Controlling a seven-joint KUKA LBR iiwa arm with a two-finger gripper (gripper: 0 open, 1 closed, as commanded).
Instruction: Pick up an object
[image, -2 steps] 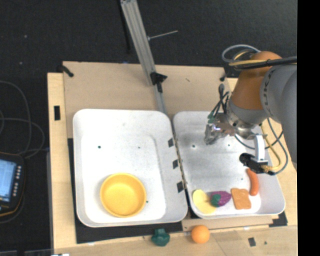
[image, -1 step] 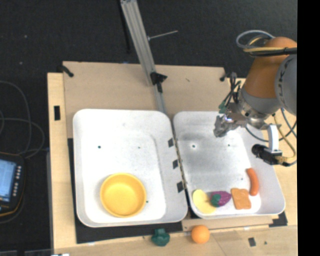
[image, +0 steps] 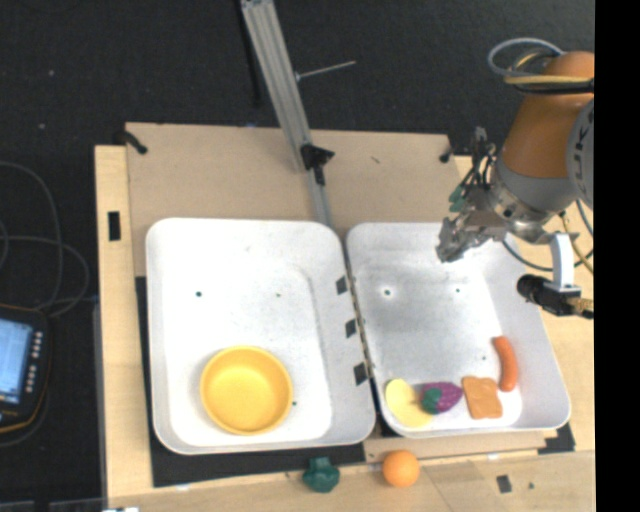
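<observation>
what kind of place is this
Probably a robotics lab's grasping test bench: a grey and orange arm with its tool over two white bins, toy food like a sausage inside, and a control pendant beside the bench.

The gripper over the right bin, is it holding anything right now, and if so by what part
Nothing shows between the fingers of the gripper. It hangs over the far end of the right bin, apart from the toys along the near edge.
</observation>
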